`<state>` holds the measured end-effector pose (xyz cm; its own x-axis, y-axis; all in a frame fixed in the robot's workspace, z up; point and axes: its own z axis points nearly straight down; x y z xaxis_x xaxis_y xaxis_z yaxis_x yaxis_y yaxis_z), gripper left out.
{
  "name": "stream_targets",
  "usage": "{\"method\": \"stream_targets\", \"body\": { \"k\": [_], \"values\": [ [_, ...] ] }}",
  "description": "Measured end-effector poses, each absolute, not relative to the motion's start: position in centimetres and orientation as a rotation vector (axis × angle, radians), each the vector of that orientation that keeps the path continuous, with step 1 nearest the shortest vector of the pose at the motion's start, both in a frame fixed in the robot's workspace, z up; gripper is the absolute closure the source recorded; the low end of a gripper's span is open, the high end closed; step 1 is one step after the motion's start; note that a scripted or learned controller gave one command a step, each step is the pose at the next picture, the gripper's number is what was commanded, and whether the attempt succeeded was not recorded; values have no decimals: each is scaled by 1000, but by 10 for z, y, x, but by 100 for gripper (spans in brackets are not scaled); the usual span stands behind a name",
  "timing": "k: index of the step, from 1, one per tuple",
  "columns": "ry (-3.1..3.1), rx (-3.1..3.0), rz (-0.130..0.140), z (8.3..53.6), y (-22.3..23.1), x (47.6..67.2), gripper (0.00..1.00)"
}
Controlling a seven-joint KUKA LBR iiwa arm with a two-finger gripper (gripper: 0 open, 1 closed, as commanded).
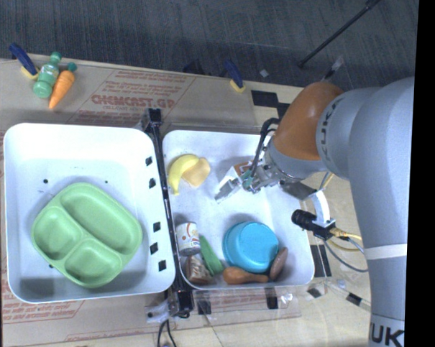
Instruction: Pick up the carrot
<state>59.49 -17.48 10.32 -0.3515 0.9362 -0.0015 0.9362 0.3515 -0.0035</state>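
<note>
Orange and grey, the arm (334, 138) reaches in from the right of the frame over the right bin (204, 143), its gripper (235, 183) hanging above the bin's bare upper middle with fingers parted and nothing between them. A yellow banana (187, 171) lies just left of the gripper. Along the bin's lower edge sit a blue bowl (251, 245), a small can (188, 240), a green vegetable (211, 256), a brown piece (278, 262) and an orange carrot-like piece (243, 276), the last touching the bowl's lower rim. The left bin (16, 167) holds a green divided plate (87, 233), tilted in the frame. Outside both bins, at the upper left of the worktop (120, 93), the carrot (61, 87) with green top lies beside a green bottle (46, 77), well apart from the gripper.
</note>
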Motion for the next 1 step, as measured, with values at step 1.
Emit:
{"method": "stream_targets", "body": {
  "k": [1],
  "values": [
    [-2437, -1958, 19, 92, -115, 636, 0]
  ]
}}
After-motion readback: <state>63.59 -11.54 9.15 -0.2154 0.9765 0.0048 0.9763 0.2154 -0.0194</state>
